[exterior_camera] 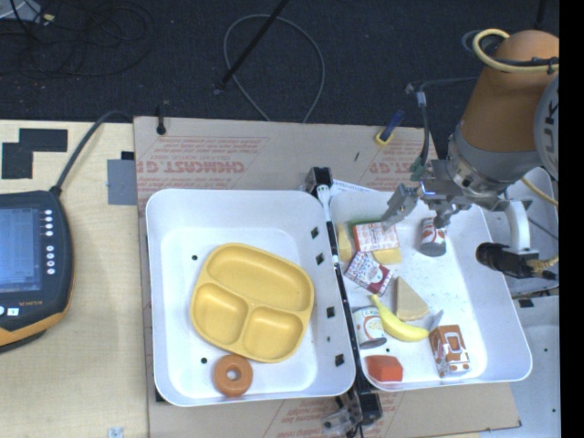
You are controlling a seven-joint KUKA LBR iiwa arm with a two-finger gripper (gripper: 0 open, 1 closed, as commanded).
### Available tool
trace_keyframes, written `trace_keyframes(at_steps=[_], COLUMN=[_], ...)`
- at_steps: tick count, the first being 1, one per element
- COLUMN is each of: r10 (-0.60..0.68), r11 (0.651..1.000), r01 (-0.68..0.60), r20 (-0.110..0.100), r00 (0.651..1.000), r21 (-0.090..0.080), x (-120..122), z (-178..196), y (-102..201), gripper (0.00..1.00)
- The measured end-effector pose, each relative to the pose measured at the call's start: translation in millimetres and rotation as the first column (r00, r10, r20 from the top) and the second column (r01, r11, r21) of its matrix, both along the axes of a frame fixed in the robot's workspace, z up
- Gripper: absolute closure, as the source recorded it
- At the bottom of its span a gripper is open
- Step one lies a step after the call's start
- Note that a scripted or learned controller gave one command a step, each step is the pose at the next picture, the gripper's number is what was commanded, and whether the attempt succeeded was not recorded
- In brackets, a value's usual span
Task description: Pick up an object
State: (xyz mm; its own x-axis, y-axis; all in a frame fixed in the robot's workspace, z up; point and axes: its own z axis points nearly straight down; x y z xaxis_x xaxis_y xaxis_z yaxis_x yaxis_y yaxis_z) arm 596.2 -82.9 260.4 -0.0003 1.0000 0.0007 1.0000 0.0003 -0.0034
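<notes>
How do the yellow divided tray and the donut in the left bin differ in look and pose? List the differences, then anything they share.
The yellow divided tray is far larger than the donut. The tray is pale yellow; the donut is orange-brown. The tray is a rounded rectangle with three compartments, set at a slant; the donut is a ring with one hole. Both lie flat in the left bin, the donut just beside the tray's near edge.

We read one text clearly: red letters on the cardboard sheet [228, 153] under the bins, upside down from this camera, spelling "CHEMCREST" or close to it, and the same print partly at its right. Print on the small packets [375, 236] stays too small to read.
</notes>
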Motion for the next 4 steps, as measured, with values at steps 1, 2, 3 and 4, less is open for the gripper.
trace_keyframes(at_steps=[1,2,3,4], r10=[-0.004,-0.003,0.001,-0.001], r11=[1.0,1.0,1.0,1.0], r01=[0.004,0.003,-0.001,0.001], r20=[-0.007,0.018,0.023,0.011], r00=[1.0,1.0,1.0,1.0], r21=[0.0,-0.01,-0.006,-0.005], x=[-30,-64,-93,-60], z=[-110,-170,-167,-169], y=[-38,-12,-12,-2], gripper=[0.0,0.0,0.0,0.0])
